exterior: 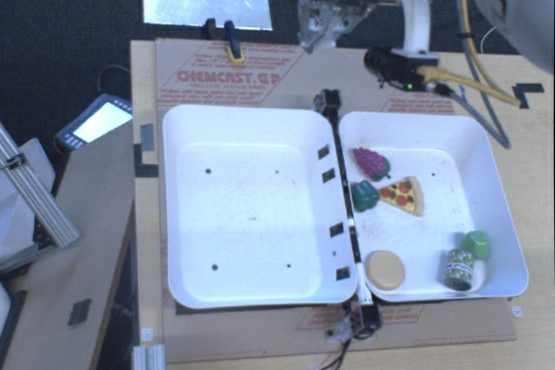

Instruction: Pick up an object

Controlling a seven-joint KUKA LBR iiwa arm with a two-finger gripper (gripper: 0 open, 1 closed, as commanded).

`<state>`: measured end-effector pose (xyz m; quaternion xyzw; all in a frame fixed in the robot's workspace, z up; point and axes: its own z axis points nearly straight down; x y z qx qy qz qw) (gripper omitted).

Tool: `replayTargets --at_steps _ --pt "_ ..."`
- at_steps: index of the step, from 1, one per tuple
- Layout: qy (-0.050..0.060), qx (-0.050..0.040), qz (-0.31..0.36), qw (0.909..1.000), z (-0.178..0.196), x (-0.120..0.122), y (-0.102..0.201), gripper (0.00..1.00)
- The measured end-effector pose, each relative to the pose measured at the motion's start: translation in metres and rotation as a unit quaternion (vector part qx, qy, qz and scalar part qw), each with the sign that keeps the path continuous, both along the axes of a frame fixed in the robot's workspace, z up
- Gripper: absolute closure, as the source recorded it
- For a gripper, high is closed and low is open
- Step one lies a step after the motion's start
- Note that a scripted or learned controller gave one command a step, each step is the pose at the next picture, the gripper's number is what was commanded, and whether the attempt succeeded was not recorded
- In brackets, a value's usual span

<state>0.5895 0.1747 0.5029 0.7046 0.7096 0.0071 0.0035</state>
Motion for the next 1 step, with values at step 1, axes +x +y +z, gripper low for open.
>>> replayTargets --at_steps 1 --pt "0.005 -0.0011 -0.001 1.0 0.0354 -0.0633 -0.0286 1.0"
